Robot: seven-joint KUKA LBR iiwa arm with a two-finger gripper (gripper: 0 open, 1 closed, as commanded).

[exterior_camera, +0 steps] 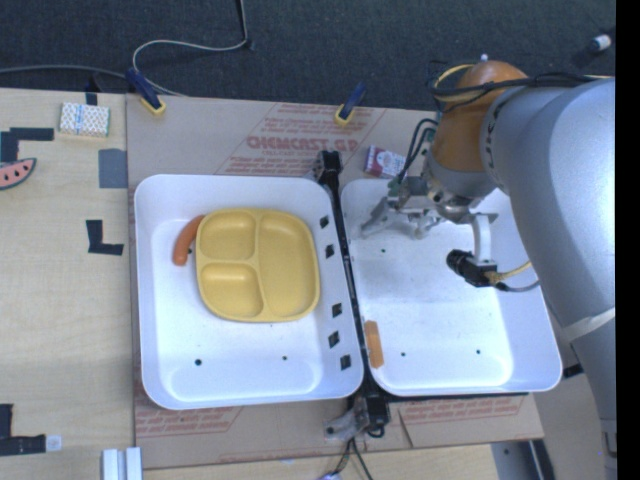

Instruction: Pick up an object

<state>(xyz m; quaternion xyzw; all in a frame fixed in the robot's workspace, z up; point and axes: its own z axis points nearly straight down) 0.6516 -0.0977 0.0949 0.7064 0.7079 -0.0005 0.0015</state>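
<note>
In the left bin (160,358) lies a yellow divided plate (258,264), and an orange sausage-shaped piece (184,240) rests against the plate's left rim. A small orange piece (373,344) lies in the right bin (520,368), tight against its left wall near the front. My gripper (400,224) hangs low over the far left part of the right bin. It is open, with nothing between its fingers. It is well away from the small orange piece and across the divider from the plate.
The grey arm (560,188) covers the right bin's far right corner, and a black cable plug (472,267) hangs off it over the bin floor. A small red packet (382,160) lies on the cardboard behind the bins. Two clamps (146,90) (350,104) grip the cardboard's far edge.
</note>
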